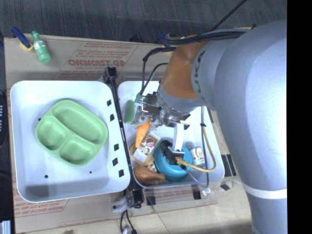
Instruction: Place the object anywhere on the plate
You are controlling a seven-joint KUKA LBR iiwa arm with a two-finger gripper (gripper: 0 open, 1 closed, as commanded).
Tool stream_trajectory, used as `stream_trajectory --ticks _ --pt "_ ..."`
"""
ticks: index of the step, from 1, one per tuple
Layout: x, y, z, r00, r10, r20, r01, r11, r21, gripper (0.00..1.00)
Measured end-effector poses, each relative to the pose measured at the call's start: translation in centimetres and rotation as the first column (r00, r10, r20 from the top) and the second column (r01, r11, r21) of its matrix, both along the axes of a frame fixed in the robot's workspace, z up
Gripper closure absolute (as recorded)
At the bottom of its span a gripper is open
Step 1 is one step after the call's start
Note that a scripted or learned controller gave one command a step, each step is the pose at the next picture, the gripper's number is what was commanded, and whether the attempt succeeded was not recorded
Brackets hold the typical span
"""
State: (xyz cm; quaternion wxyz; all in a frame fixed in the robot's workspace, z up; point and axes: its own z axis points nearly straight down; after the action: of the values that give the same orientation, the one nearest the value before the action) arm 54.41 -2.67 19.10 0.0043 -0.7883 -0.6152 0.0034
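1. Camera view, looking down at a slant: the grey arm [243, 96] reaches in from the right, its orange band [181, 74] lying over the far part of the right bin [214, 172].
2. Tool [155, 112]: it hangs low over the clutter in the right bin, close to the divider [119, 126] between the two bins. Its state cannot be told; the wrist housing hides the working end, and nothing is seen held.
3. Task objects: an orange carrot-like piece [142, 129] lies just below the tool, touching or nearly touching it. A green piece [129, 111] stands just beside the divider. A small printed carton [146, 147], a blue bowl-like item [173, 165], a brown piece [146, 175] and a small white cup [197, 155] crowd the near part of the same bin.
4. Goal: the green plate [72, 131], with three compartments, rests in the left bin [24, 179], well apart from the tool on the other side of the divider. No object lies on it.
5. Step in hand, as judged: the pick, with the tool down among the objects; which one is targeted cannot be told, though the carrot-like piece is nearest.
6. Next move, as judged: secure one object, lift clear of its neighbours and the divider, then carry it across to the plate.
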Motion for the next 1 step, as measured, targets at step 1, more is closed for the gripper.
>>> stream_trajectory --ticks 1 --pt "0.0 0.0 0.0 1.0 0.0 0.0 0.0 1.0 0.0 0.0"
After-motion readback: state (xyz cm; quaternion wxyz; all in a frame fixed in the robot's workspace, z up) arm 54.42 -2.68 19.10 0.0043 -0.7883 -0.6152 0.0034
